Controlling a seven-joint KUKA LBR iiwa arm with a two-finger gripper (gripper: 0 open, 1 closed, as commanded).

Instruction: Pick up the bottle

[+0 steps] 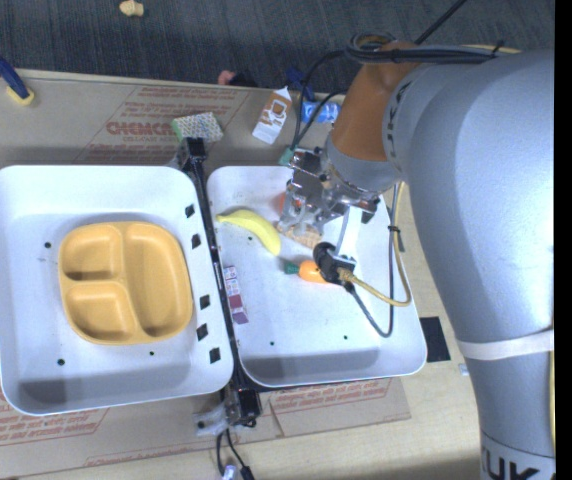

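The gripper (304,211) is hanging low over the far part of the right bin (386,353), just beside a banana (251,228) and a small orange piece (310,272). Whether it is open or closed, I cannot tell. The bottle cannot be made out; a yellow divided plate (126,280) is lying in the left bin (11,298).

2 white bins sit side by side on the cardboard-covered worktop (116,128). The left bin (16,368) holds a yellow 3-compartment tray (126,280). In the right bin (306,348) lie a banana (251,228) and a small orange carrot-like toy (310,272). The grey arm (476,168) reaches in, its pincer (304,213) low over the bin's upper part, just beside the banana.
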